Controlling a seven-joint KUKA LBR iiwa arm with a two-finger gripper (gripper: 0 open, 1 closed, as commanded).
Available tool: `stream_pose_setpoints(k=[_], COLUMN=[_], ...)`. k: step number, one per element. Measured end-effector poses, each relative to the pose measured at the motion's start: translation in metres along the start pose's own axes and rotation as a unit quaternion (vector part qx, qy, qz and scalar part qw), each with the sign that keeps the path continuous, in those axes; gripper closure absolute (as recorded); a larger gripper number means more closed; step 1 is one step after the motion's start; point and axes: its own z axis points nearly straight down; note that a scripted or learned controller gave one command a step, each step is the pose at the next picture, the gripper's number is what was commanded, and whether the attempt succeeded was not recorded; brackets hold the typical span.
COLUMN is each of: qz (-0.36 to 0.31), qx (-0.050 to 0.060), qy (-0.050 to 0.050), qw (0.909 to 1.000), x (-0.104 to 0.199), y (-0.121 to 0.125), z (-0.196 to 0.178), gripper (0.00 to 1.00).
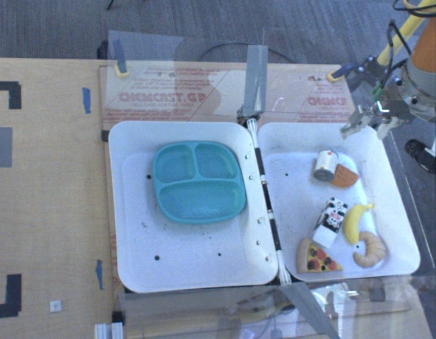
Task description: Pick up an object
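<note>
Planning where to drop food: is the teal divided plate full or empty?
Empty: the teal plate in the left bin shows bare compartments; the toy food lies in the right bin.

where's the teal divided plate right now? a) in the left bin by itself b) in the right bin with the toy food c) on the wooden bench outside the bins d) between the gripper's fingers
a: the teal divided plate lies flat in the left bin, while the banana and pizza slice are in the right bin.
</note>
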Motion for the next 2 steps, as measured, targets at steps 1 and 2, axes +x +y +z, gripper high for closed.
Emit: stream_pose_setpoints(k=[1,2], qz=[-0.017,-0.018], qx=[-0.002,-0.003], qy=[0.000,-0.001], qw=[0.9999,0.9998], x=[0.015,0.016], y=[0.003,0.004], z=[0.137,0.126], gripper=[0.00,1.00])
